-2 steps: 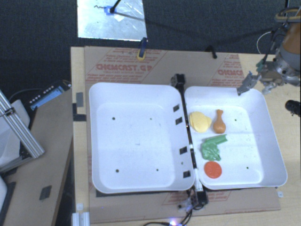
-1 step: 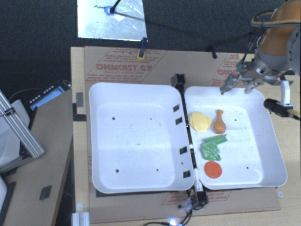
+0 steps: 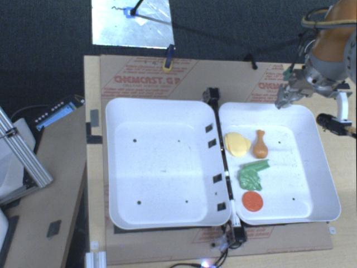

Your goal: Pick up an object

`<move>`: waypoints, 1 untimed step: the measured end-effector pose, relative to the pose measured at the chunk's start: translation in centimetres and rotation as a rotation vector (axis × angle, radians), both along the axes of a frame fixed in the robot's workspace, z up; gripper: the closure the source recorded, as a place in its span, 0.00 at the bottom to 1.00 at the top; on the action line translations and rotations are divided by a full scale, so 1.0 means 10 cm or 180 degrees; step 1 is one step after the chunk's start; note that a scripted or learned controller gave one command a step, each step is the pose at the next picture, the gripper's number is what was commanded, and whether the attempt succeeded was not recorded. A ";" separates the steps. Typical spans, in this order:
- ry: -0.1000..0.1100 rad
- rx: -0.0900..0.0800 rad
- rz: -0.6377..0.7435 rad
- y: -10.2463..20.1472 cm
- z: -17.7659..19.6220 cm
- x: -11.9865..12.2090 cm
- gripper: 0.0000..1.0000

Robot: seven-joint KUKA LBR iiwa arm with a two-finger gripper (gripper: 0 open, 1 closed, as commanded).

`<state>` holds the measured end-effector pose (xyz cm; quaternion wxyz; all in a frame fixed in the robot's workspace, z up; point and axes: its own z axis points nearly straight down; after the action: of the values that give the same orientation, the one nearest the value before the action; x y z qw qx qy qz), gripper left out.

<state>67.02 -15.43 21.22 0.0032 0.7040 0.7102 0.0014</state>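
Note:
The right bin (image 3: pixel 312 166) holds several toy foods: a yellow rounded piece (image 3: pixel 237 144), an orange-brown drumstick (image 3: pixel 260 143), a green leafy piece (image 3: pixel 252 173) and a red-orange disc (image 3: pixel 252 201). My gripper (image 3: pixel 283 100) hangs above the far rim of the right bin, up and to the right of the drumstick, well apart from all the objects. Nothing shows between its fingers.
The left bin (image 3: pixel 128 205) lies beside the right one, joined by a black hinge strip (image 3: pixel 218 149). Both sit on a cardboard sheet (image 3: pixel 145 77) on the bench. A shiny metal plate (image 3: pixel 131 15) lies at the back left.

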 end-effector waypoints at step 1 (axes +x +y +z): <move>-0.0044 -0.0019 -0.0028 -0.42 1.54 0.00 1.00</move>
<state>66.99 -19.59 36.64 0.0102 0.7070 0.7071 0.0041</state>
